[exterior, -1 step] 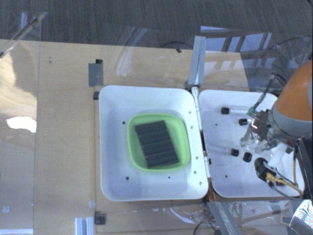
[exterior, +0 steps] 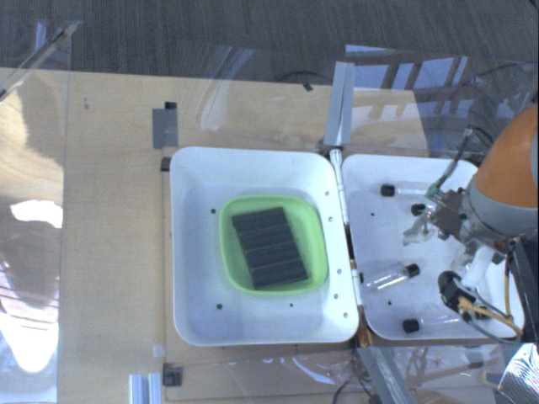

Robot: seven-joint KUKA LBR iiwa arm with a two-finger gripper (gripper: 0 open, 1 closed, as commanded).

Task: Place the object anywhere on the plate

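A dark grey ribbed block lies flat on the green plate, which sits in the middle of the left bin. The block covers most of the plate's floor and is turned slightly askew. My gripper hangs over the right bin, well to the right of the plate and apart from the block. Nothing can be seen in its grasp. The arm's orange band rises behind it at the right edge.
Several small clear tubes with black caps lie in the right bin, one near the back, one in the middle, and a cap near the front. A grey upright post stands behind the bins' shared wall. Cables trail beneath the wrist.
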